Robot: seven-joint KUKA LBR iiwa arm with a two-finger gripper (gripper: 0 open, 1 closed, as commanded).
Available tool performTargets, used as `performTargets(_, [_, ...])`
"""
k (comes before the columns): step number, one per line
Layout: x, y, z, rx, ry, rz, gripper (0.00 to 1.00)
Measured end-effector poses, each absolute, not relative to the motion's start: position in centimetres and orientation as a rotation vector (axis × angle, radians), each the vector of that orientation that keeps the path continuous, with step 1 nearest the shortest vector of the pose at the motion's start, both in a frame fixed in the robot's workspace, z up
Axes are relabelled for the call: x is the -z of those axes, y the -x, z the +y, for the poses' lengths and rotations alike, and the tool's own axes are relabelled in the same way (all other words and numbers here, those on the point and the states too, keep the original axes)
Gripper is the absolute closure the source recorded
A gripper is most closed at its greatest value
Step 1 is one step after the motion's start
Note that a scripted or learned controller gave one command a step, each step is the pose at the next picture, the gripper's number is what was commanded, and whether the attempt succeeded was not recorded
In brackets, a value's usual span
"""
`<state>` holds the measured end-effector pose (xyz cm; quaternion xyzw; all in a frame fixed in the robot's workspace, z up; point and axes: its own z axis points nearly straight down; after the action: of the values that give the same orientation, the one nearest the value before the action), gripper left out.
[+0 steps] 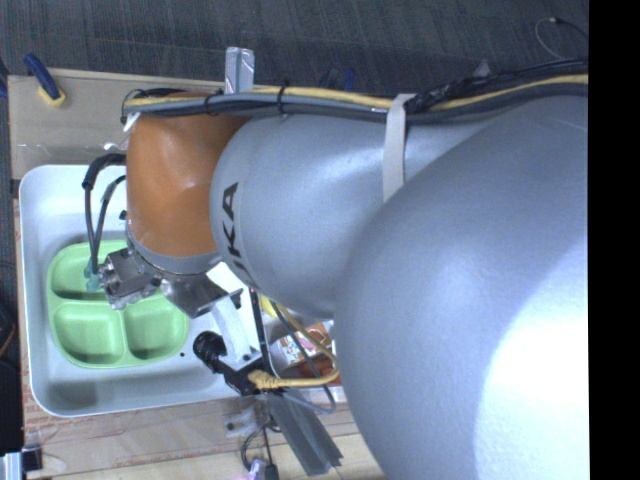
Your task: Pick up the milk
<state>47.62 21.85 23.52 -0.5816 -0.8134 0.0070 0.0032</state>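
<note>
We note the grey arm (pixel 420 268) looming over most of the left bin (pixel 40 268), little open floor along its near rim; gripper (pixel 120 278) low over the green divided tray (pixel 100 318), grip state indeterminate; milk not identifiable.

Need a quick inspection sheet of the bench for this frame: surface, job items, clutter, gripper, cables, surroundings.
Surface: white bin at left on a wooden bench.
Job's things: milk, nothing seen.
Clutter: green divided tray in the bin; colourful packet under the arm.
Grippers: gripper over the tray, fingers hidden.
Cables: black and yellow cables along the arm; black hoses at the wrist.
Surroundings: dark floor beyond the bench.
</note>
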Motion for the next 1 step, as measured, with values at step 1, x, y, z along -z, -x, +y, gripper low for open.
performTargets(1, [-24.28,-47.62,21.91,-0.031,1.813,-2.554,1.0])
